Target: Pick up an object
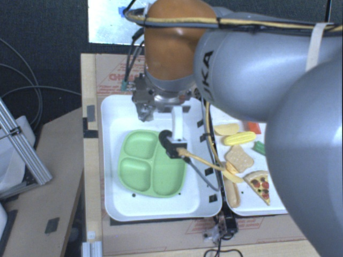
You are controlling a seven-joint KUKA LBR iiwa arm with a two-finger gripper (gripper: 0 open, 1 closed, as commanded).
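A light green divided plate lies in the left white bin, filling most of its floor. My gripper hangs over the far rim of that plate, just below the orange band of the wrist, whose bulk covers most of it. Nothing shows held under it. In the right bin lie toy foods: a yellow corn cob, a cracker, a pizza slice, a pale bun and a red piece.
The big grey arm covers the right bin's far and right parts. A green piece lies by the corn, and a tan bun sits at the right bin's near left. Cardboard lies under both bins.
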